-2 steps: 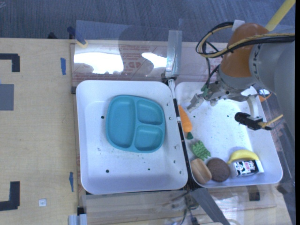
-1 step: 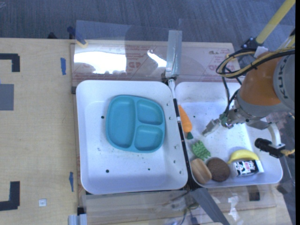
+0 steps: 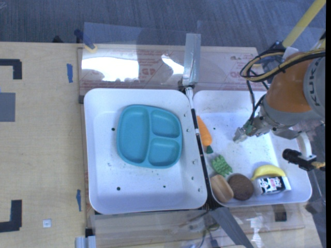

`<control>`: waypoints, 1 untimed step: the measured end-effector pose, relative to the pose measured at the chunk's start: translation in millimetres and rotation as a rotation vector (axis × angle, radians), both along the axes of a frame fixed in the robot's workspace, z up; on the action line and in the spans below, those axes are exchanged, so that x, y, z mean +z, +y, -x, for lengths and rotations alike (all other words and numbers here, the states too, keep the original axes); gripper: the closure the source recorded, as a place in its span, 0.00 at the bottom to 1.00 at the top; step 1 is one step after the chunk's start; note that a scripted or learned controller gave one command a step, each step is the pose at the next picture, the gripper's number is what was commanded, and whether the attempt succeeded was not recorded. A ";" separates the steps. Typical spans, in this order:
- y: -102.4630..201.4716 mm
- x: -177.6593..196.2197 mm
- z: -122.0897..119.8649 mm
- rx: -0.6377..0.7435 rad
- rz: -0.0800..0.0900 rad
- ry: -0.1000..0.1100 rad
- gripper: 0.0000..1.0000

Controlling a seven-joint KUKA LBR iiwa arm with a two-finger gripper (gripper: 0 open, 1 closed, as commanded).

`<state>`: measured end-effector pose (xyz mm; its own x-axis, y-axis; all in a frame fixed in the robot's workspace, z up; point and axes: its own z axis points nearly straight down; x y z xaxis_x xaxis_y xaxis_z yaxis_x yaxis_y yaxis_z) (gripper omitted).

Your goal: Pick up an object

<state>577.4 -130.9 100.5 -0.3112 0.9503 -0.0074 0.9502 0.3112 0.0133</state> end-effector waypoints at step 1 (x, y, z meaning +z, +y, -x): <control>23.7 -11.7 -21.3 0.313 0.004 0.006 1.00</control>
<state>598.7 -107.2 88.8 -0.5888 0.8083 -0.0080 0.8082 0.5888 0.0068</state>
